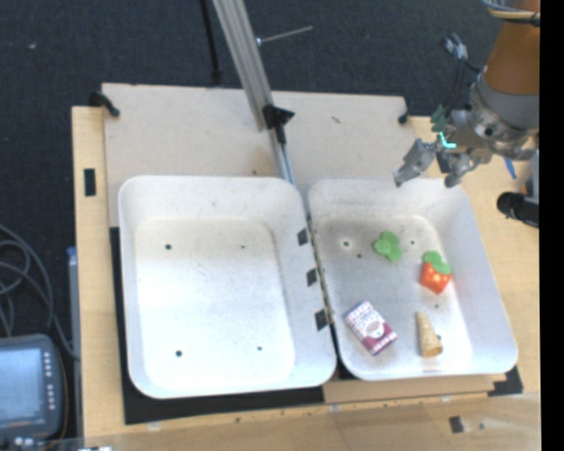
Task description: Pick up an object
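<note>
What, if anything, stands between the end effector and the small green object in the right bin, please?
Nothing visible does. The end effector is above the far rim of the right shallow white bin, and bare bin floor lies between it and the small flat green object. The red strawberry-like toy sits off to the side, nearer the camera.

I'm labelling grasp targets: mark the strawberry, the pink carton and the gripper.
strawberry (435, 275): camera view, on its red body.
pink carton (370, 327): camera view, middle of its top face.
gripper (434, 168): camera view, midway between its fingertips.
</note>
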Controlling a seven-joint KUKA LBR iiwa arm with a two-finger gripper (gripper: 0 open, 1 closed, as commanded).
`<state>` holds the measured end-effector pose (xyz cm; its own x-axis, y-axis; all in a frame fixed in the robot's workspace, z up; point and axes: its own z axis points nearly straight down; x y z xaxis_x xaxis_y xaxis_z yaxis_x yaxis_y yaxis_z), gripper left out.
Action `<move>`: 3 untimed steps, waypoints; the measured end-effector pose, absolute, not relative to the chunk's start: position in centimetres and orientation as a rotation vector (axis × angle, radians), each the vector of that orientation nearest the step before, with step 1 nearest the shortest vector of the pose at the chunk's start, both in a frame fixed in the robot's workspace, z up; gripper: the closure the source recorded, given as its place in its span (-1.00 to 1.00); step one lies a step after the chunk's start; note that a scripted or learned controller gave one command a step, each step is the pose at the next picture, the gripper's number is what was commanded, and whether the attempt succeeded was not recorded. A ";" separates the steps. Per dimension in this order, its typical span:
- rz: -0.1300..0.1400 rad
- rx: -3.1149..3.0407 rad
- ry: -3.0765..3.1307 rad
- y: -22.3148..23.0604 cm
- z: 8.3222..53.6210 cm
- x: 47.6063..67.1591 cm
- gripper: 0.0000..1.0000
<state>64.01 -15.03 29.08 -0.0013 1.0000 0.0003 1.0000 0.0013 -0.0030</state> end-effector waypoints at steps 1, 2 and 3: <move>0.001 -2.220 -2.226 -15.1 29.3 64.1 -1.00; 0.006 -2.223 -2.220 -15.6 24.9 63.5 -1.00; 0.007 -2.223 -2.217 -15.3 19.6 62.5 -1.00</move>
<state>62.51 -15.29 19.63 0.0023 1.0000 -0.0016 1.0000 -0.0023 -0.0045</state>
